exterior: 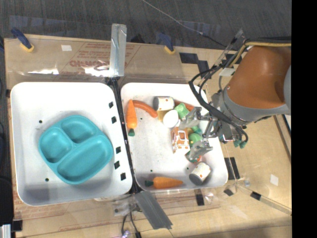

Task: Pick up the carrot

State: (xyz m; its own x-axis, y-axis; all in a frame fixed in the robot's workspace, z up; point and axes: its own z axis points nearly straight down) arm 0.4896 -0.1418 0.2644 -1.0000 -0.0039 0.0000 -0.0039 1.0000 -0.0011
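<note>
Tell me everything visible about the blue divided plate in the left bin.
The blue divided plate is a turquoise dish that looks like plastic, rounded in outline, with three compartments: two small ones toward the top and one large one below. It lies flat and upright on the floor of the left bin, roughly central and turned at a slant. Its compartments hold nothing, and only the bin touches it.

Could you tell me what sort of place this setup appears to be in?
Probably a robotics lab bench: two white bins taped down, toy food such as a carrot and a teal divided plate, and a cabled gripper reaching in.
</note>
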